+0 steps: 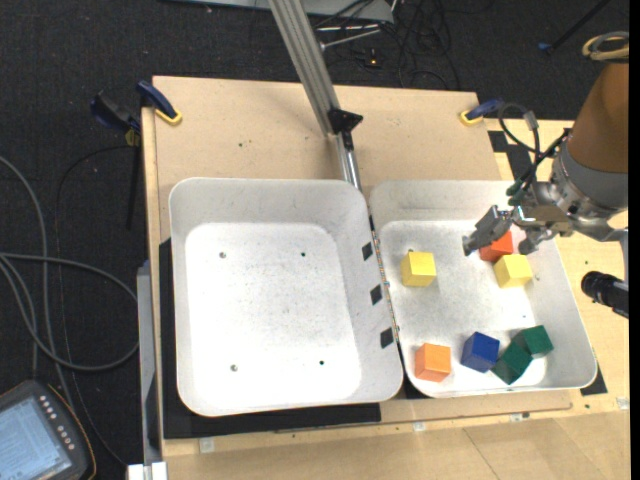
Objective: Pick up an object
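The right bin [560, 378] holds several small blocks. A yellow block [419, 268] lies near its left wall, and a second yellow block [513, 270] lies further right. A red block [497, 247] sits just above that second yellow one, partly under my gripper [497, 230], which hangs low over it at the bin's upper right. Along the front of the bin lie an orange block [433, 361], a blue block [481, 351] and two green blocks [537, 341] [513, 362] that touch each other.
The left bin [190, 268] stands beside the right one, and their rims meet at the middle. A metal pole [305, 48] slants in from the top to the bins' joint. Clamps sit at the bench's back corners.
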Robot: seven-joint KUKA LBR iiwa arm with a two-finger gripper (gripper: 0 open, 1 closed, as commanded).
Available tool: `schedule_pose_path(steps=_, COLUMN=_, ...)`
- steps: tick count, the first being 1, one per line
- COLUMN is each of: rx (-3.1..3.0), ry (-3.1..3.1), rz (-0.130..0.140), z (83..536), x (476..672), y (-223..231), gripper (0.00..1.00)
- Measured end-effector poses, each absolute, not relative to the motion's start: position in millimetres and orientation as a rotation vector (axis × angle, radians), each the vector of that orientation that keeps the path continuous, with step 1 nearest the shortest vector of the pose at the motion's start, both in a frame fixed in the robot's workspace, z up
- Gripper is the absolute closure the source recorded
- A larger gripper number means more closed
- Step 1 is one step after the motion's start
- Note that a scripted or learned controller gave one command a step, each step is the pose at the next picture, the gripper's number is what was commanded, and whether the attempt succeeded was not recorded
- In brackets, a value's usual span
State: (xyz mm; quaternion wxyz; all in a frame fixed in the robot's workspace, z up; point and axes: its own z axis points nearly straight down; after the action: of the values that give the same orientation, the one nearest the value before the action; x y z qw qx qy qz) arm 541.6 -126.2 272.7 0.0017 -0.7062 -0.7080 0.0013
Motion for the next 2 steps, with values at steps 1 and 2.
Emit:
schedule_pose_path(steps=1, rx=-2.222, ry=-2.222, rz=0.0, z=275.0, x=542.2, y=-126.6, gripper=0.0)
schedule_pose_path(steps=2, rx=-2.22, ry=-2.216, rz=0.007, z=215.5, x=537.5, y=-133.9, gripper=0.0)
